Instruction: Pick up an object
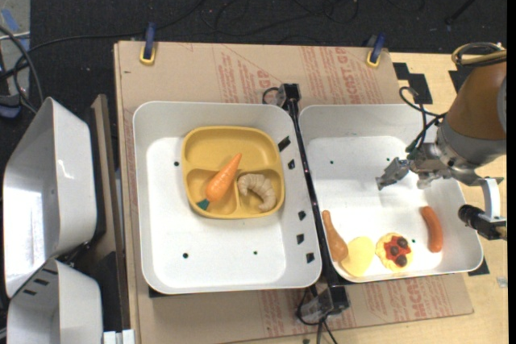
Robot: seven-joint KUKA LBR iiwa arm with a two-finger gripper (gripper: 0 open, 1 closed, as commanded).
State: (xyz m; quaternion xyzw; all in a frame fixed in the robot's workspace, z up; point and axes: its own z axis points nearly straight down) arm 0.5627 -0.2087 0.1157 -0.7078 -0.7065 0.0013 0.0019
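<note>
A: What sits nearest in the right bin [355, 129]?
B: Toy food along the front wall: a drumstick [334, 235], a pizza [394, 250], a sausage [433, 228]. The sausage points front to back, easy to pinch across.
A: And the end effector [393, 173]?
B: It hangs farther back, over bare floor, holding nothing. Open or closed, I can't tell.

Cardboard-topped bench [242, 68] bears left bin [161, 197], right bin [355, 125].
</note>
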